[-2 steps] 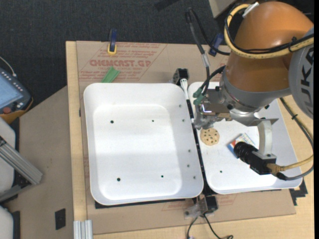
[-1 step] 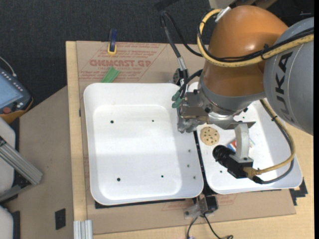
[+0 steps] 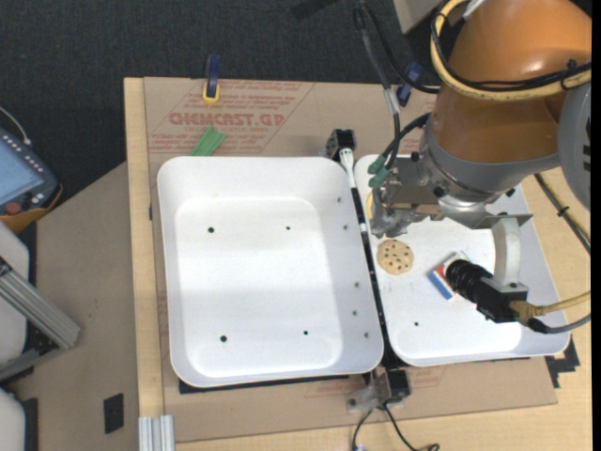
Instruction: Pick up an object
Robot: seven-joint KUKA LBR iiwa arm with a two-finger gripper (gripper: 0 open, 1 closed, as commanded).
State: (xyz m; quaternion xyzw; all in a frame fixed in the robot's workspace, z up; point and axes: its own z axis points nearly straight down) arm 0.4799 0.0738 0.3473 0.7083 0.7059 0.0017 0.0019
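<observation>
Right bin (image 3: 451,341): a round tan cookie-like disc with dark dots (image 3: 395,256) lies flat on the floor, close to the divider between the bins. A small blue-and-red object (image 3: 441,281) lies just to its right, partly hidden by black arm hardware. The gripper (image 3: 388,222) stands directly behind the disc, just above it in the view, at the bin's left wall; the disc is not between its fingers. Finger spread: cannot tell. Left bin (image 3: 254,261): white floor with small dark holes. Beyond it, a green scrap (image 3: 208,141) lies on the cardboard sheet (image 3: 244,111).
</observation>
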